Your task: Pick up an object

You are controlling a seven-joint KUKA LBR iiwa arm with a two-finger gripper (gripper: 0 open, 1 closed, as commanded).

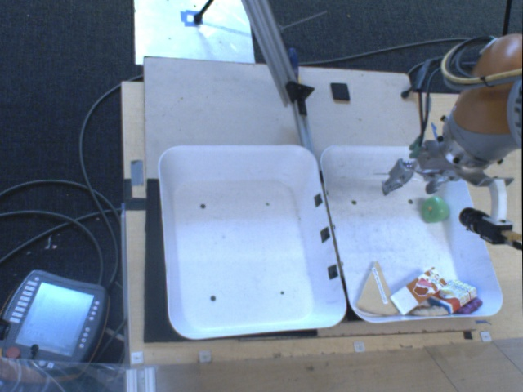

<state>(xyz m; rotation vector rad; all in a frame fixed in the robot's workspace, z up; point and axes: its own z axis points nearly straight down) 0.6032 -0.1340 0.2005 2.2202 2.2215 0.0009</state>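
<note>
A small green ball (435,210) lies on the floor of the right bin (368,243), toward its far right side, apart from the other contents. Just above it and a little to the left hangs the claw (402,175), a grey metal assembly slanting down and leftward from the wrist; its tips sit over the bin floor, and nothing shows between them. Whether the tips are spread or closed cannot be told from this angle. The green ball is near the claw but not touching it.

Behind the claw the arm (482,121) rises toward the right, grey with an orange band, and black and yellow cables loop above it. A black fitting (482,223) juts in at the bin's right rim, just beside the ball.

In the near corner of the right bin a cluster of things rests together: a red and white packet (431,287), a white card (404,300) against it, a purple item (467,306) at the rim, and a tan triangular piece (376,291) to their left.

The left bin (245,235) sits alongside, touching the right bin along a shared edge with black clips. Both stand on the pale counter (221,96). A grey metal pole (270,35) slants across the counter's far side. On the dark floor at the lower left lies a teach pendant (53,313) with its cables.
</note>
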